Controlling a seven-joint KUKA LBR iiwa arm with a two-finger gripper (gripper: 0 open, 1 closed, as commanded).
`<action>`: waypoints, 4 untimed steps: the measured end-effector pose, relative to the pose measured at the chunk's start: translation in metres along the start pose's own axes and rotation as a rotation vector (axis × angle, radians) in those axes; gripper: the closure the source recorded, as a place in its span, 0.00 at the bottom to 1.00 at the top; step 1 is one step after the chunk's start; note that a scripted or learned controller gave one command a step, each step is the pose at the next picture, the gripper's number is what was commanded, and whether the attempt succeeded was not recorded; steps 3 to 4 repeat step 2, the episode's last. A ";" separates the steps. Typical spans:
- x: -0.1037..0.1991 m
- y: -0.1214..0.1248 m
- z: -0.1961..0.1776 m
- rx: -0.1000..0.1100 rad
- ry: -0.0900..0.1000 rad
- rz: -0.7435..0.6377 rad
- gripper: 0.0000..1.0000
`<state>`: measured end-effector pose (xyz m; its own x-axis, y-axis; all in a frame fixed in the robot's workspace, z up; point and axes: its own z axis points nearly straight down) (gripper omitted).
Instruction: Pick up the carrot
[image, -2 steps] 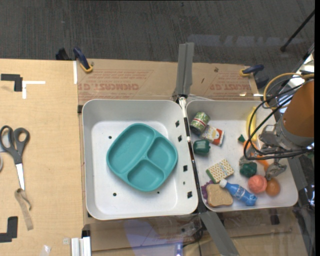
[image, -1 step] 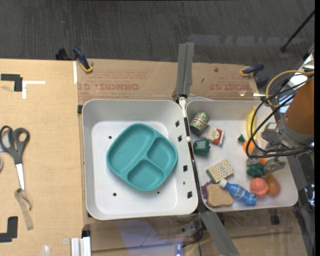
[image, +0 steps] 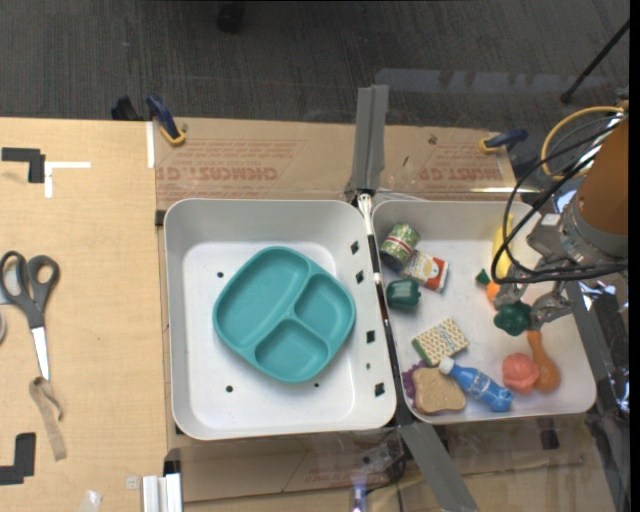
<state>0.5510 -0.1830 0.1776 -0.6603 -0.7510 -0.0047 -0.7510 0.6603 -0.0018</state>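
A flat slice of toast (image: 440, 392) lies at the near edge of the right bin (image: 470, 228), with a blue plastic bottle (image: 480, 385) just beside it and a rounded pink lump (image: 519, 371) farther right. The carrot (image: 541, 358), a smooth orange taper, lies near that bin's right edge, touching the pink lump. Above it the pincer (image: 527, 305) hangs over a dark green piece (image: 512, 320); whether it is released or clenched I cannot tell. The left bin (image: 190, 330) holds a glossy teal divided plate (image: 285, 314). Scissors (image: 30, 290) lie on the desk (image: 80, 230) near its left edge.
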 end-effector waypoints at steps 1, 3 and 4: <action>0.017 0.039 0.083 -0.002 0.001 -0.191 1.00; 0.017 0.039 0.083 -0.001 0.000 -0.192 0.00; 0.017 0.039 0.083 -0.001 0.000 -0.192 0.00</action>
